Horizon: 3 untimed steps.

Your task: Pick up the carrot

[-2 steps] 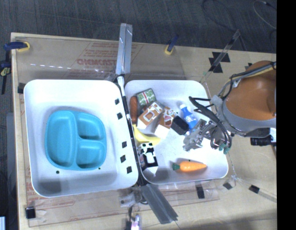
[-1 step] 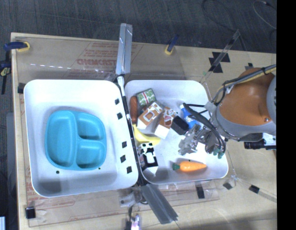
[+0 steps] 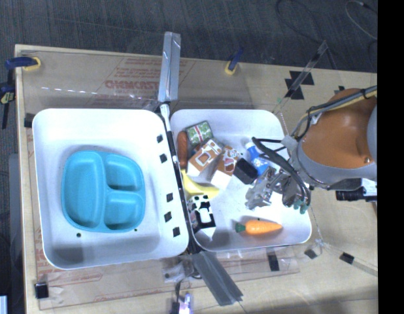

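Right bin | tool above carrot, apart | tool's opening: cannot tell

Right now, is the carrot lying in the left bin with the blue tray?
No. The carrot lies in the right bin, near its front edge; the blue tray sits in the left bin.

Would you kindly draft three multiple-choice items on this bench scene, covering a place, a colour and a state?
1. Where does the carrot lie?
A. right bin, near front wall
B. left bin
C. on the tray

2. What colour is the tray in the left bin?
A. red
B. blue
C. green

3. How does the carrot stand to the gripper?
A. clamped in it
B. lying free, gripper above it
C. lifted over the tray

Key: 1 A, it rests by the right bin's front edge; 2 B, the divided tray is light blue; 3 B, it rests on the bin floor, apart from the gripper.
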Tool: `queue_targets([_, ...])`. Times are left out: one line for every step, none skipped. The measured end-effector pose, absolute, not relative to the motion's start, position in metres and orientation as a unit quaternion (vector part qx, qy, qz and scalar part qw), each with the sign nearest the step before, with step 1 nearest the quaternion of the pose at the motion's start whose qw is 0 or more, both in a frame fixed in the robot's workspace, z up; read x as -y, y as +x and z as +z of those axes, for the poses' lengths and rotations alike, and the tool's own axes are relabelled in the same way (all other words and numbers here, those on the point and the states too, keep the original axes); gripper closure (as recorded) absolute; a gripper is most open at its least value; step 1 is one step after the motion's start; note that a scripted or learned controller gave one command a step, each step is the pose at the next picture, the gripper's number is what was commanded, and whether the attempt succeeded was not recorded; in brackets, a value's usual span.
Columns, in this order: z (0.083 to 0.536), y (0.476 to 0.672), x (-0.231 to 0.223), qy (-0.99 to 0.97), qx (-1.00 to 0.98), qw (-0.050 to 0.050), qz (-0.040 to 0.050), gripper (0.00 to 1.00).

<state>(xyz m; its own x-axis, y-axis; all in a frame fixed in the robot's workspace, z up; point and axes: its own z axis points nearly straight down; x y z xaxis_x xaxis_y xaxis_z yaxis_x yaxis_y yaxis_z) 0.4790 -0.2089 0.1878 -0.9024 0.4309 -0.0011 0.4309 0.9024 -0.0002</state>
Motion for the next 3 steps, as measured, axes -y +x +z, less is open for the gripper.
queue_targets([0.188, 0.479, 0.209, 0.221, -0.975, 0.0, -0.0003, 0.0])
queue_targets([0.176, 0.478, 0.209, 0.183, -0.983, -0.001, 0.0002, 0.0])
queue_targets([0.177, 0.478, 0.209, 0.17, -0.985, 0.0, 0.0002, 0.0])
